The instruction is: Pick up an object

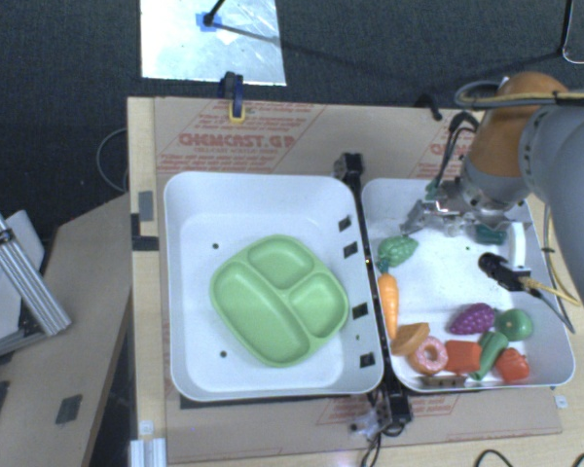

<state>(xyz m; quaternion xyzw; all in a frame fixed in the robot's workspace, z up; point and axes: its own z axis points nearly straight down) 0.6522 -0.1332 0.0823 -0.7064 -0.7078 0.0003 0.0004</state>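
Toy food lay heaped in the right bin (pixel 555 353): a carrot (pixel 388 302), purple grapes (pixel 472 316), a doughnut (pixel 430 356), and a green leafy piece (pixel 396 251) set apart toward the back. The gripper (pixel 440 209) was poised above that bin's far end, near the leafy piece; its state could not be told. A green divided plate (pixel 277 300) lay in the left bin (pixel 190 261).

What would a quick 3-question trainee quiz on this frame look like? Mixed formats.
1. True or false: the green divided plate lies in the left bin.
2. The carrot lies along which wall of the right bin: A) far, B) the one next to the left bin, C) the arm's side?
3. Fill in: the gripper is above the ____ bin.

Key: 1 true. 2 B. 3 right.
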